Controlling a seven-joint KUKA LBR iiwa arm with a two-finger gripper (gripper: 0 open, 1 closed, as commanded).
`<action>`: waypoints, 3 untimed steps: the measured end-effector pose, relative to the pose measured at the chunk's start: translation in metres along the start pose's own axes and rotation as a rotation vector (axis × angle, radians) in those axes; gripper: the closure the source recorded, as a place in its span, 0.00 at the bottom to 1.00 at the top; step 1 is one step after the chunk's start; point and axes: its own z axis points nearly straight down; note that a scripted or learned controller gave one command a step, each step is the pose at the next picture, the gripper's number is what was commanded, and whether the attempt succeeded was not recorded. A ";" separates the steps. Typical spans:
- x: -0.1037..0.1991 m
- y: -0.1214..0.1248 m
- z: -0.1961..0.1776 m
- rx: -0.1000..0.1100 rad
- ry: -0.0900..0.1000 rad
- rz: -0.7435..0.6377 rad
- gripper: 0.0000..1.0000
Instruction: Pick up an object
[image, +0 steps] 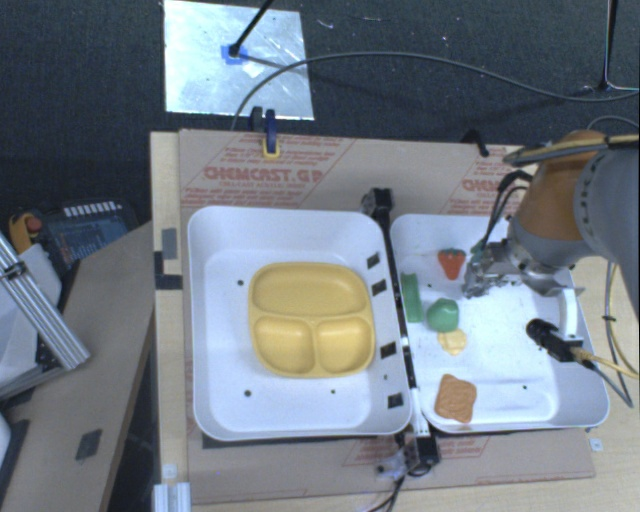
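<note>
Red strawberry (453, 262) sits just beside the end effector (478, 280).

1. The grey KUKA arm (610, 205) reaches in from the right side of the view, its bulky last link slanting down and to the left.
2. A broad orange band (550, 205) wraps the arm just above the wrist.
3. The small metal two-finger gripper (478, 278) hangs low at the wrist's end, pointing down and leftward.
4. Dark cables (505, 195) loop along the wrist's upper side.
</note>
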 end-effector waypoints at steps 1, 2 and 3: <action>-0.004 0.009 -0.062 -0.003 -0.001 -0.003 1.00; -0.004 0.011 -0.110 -0.001 -0.001 -0.004 1.00; 0.040 0.013 -0.120 0.002 0.002 -0.008 1.00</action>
